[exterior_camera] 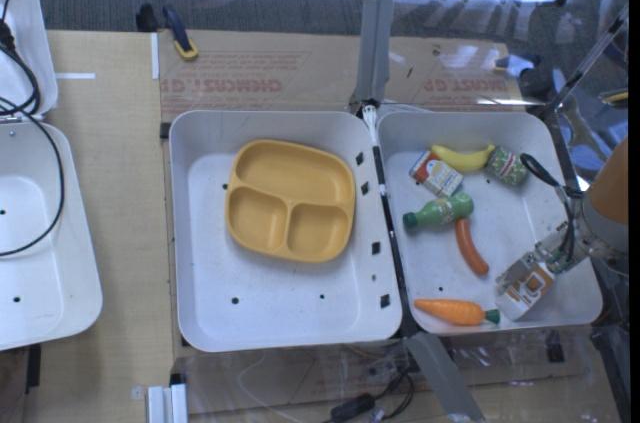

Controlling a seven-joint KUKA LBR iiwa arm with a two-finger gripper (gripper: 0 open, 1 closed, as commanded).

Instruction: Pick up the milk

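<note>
My gripper (553, 256) hangs low over the right bin (560, 316), close to that bin's right wall. From this angle I cannot tell whether it is apart, together or clamped on anything. The milk carton (525, 288) lies tilted on the bin floor directly at my gripper's tip, on the side toward the near rim. The two look to be touching, though I cannot say for certain that they are. Further toward the near rim, and off to the view's left of my gripper, a carrot (455, 311) lies along the bin floor. A red sausage (471, 246) sits near my gripper on that same side, at about my gripper's level. Beyond it is a green bottle (438, 212) lying on its side. Toward the far rim from my gripper are a green can (506, 167), a banana (461, 156) and a small orange-and-white box (436, 175), the box just beside the banana. Well apart from my gripper, across the divider, the left bin (200, 311) holds a yellow divided plate (290, 199). Both bins rest on the worktop (120, 101).
</note>
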